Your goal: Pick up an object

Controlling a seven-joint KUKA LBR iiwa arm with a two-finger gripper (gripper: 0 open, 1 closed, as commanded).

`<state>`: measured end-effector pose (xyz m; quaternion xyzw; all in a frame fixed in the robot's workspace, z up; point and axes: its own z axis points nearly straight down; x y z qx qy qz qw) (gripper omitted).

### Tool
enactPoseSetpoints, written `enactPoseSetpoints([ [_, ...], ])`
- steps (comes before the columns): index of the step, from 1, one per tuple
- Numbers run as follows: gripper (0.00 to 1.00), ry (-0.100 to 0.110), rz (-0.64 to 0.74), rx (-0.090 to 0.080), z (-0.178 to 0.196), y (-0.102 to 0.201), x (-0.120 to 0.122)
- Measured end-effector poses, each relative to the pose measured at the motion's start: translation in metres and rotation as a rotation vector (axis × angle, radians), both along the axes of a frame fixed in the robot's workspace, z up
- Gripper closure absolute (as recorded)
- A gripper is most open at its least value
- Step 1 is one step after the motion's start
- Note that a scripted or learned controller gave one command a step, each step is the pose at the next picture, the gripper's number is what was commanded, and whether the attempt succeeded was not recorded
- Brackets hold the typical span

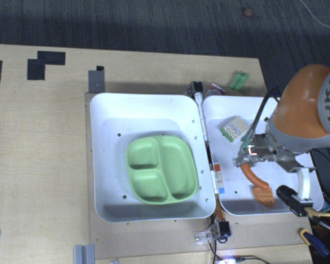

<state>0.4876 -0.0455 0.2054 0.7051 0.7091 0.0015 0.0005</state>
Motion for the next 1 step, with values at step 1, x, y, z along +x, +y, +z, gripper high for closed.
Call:
enactPoseSetpoints([
  [1, 1.0, 0.0, 0.0, 0.0, -0.0012, 0.0025, 0.0001],
])
